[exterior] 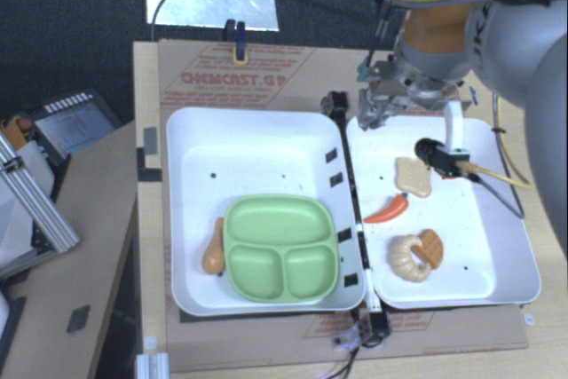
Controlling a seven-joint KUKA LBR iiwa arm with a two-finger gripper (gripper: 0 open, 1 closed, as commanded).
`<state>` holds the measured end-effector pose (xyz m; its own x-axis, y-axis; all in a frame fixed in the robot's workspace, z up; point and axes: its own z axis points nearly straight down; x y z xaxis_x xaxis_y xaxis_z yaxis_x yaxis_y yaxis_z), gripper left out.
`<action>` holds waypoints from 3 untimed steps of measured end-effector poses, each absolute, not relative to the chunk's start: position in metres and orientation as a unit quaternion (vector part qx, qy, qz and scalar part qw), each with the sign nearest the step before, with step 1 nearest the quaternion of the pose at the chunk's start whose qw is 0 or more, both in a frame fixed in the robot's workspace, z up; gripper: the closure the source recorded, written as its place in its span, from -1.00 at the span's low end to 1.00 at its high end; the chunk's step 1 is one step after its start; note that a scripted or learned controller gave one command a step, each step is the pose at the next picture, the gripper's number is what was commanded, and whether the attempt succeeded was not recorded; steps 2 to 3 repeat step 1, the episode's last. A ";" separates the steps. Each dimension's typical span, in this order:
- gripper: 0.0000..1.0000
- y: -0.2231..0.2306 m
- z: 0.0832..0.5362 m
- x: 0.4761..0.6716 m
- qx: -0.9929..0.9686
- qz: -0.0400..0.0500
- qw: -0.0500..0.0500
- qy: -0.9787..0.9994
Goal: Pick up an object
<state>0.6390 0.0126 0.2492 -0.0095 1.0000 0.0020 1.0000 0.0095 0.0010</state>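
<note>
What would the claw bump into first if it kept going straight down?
Probably the bare floor of the right bin, in its far corner by the middle wall. The claw points down there. Depth is hard to judge.

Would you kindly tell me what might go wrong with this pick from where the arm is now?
1. The gripper sits at the far left corner of the right bin; descending here might strike the bin's rim rather than reach an object.
2. The tan slice and the red pepper lie very close together, so closing on one may nudge the other away.
</note>
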 end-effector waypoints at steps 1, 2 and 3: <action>1.00 0.059 0.232 0.636 -0.704 0.000 0.000 -0.710; 1.00 0.059 0.232 0.636 -0.704 0.000 0.000 -0.710; 1.00 0.059 0.232 0.636 -0.704 0.000 0.000 -0.710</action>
